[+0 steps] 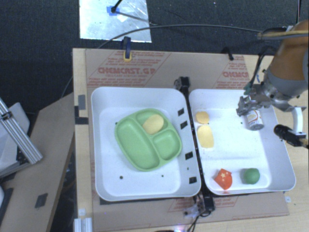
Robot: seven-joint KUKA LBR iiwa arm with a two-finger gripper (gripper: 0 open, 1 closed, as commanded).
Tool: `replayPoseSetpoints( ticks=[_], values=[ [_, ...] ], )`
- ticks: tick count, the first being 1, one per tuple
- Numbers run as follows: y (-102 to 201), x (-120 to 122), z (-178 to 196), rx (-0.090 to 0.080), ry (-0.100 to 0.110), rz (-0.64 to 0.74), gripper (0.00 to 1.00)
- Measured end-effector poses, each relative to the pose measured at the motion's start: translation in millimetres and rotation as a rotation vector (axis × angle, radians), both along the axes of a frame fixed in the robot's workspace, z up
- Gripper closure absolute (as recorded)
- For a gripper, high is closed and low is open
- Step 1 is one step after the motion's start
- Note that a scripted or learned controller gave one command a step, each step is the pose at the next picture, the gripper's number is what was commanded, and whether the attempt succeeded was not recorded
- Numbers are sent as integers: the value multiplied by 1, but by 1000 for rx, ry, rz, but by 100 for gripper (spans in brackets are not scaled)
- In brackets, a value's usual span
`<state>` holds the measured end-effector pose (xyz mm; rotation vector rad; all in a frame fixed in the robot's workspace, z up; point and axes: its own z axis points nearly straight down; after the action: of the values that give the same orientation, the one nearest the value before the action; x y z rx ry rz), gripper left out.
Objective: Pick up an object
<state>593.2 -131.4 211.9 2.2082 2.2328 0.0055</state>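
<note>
Two shallow white bins are seen side by side on a cardboard-covered bench. In the left bin (104, 129), a green divided plate (145, 144) is set at a slant, and a pale yellow rounded piece (154, 123) is lodged in its upper compartment. In the right bin (280, 163), two yellow pieces are laid near the left wall, a small round one (202, 117) above a longer one (206, 136). Toward the lower edge, a red piece (223, 178) and a green ball (250, 176) are placed near each other but apart. The arm (289, 66) is extended from the upper right of the frame, and its gripper (248, 108) is positioned at the bin's upper right, directly over a small silver can (254, 121). Whether the can is clamped cannot be told.
</note>
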Motion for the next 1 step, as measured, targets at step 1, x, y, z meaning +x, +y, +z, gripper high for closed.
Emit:
replayPoseSetpoints(
  ticks=[1],
  values=[
    [51, 2, -6, 0, 2, -1, 100]
  ],
)
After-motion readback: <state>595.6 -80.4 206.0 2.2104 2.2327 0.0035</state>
